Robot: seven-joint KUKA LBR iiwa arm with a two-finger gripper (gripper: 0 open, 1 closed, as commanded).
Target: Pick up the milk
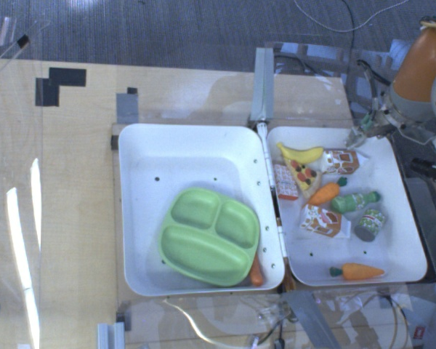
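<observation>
White-and-orange milk carton [341, 162] just below-left of the pincer [358, 138] (grip state impossible to tell)

You're looking at an arm [425, 71] with a rounded orange band above a pale grey wrist section — smooth, glossy shells. Its tool [362, 135] is slim, grey metal (details too small to read), with thin dark cables alongside.
</observation>
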